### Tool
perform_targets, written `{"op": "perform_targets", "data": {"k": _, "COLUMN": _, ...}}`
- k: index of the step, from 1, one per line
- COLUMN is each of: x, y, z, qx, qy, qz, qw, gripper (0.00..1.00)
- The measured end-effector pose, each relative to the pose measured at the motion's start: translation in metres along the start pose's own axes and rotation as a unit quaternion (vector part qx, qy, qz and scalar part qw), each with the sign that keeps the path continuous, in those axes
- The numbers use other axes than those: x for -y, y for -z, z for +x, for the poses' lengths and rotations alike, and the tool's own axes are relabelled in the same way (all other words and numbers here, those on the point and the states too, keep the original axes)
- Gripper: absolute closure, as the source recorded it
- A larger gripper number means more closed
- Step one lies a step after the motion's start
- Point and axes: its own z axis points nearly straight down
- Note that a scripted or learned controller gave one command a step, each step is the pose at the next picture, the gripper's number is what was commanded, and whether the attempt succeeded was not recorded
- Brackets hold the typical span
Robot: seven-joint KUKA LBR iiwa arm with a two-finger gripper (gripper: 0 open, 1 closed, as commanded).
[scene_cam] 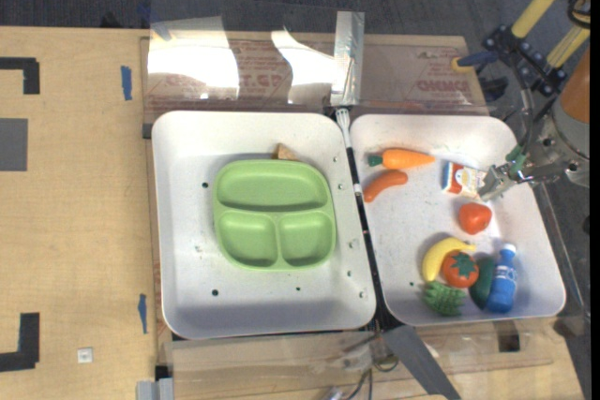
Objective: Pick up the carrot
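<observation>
The carrot (404, 158) lies flat in the right bin (525, 131), near its back left corner, just beside the wall shared with the left bin (178, 201). It is a short, plump toy, bright orange, with a small green stub at its left end and its tapered tip pointing right. Just in front of it, nearly touching, lies a darker orange sausage-shaped piece (384, 185), angled up to the right.

The gripper (494, 183) reaches in over the right bin's right side, well apart from the carrot. Its tip sits beside a small white and red carton (458, 177); whether the jaws are parted or closed, and whether they grip anything, cannot be told at this size.

Toward the front of the right bin sit a red tomato-like piece (475, 217), a banana (439, 256) and a blue bottle (503, 278), clustered with other toys. A green divided plate (275, 212) rests in the left bin.
</observation>
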Motion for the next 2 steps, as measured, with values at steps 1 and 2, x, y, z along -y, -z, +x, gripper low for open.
{"op": "perform_targets", "data": {"k": 1, "x": -0.003, "y": -0.039, "z": -0.038, "qx": -0.001, "qy": -0.119, "qz": 0.004, "qw": 0.9929, "gripper": 1.00}}
{"op": "perform_targets", "data": {"k": 2, "x": 0.009, "y": -0.017, "z": -0.062, "qx": 0.000, "qy": -0.278, "qz": 0.003, "qw": 0.9606, "gripper": 1.00}}
